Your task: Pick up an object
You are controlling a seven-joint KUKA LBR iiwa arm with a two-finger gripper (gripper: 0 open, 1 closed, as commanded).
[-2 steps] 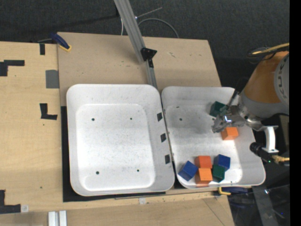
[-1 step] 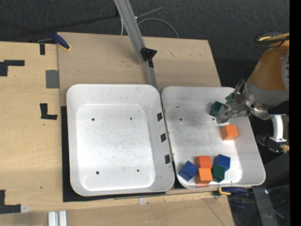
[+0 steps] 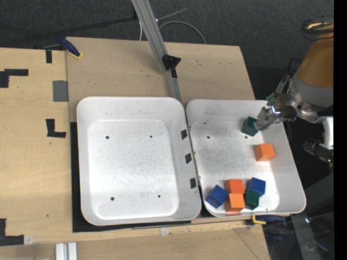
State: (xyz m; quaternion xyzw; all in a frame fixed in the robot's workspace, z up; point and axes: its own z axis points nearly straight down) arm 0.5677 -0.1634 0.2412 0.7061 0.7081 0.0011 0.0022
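Camera view: claw (image 3: 260, 121) at the right bin's (image 3: 217, 112) upper right, touching a dark green block (image 3: 249, 126) — clamped or not, cannot tell. Orange block (image 3: 264, 152) sits alone just below. Front cluster: two orange (image 3: 235, 193), two blue (image 3: 217, 195), one green (image 3: 252, 199), packed touching. Left bin (image 3: 130, 106) alongside on the tabletop (image 3: 32, 161). Arm cut off at right.

The arm (image 3: 317, 69) has a rounded orange band above a grey wrist, ending in a small metallic claw (image 3: 265, 118).
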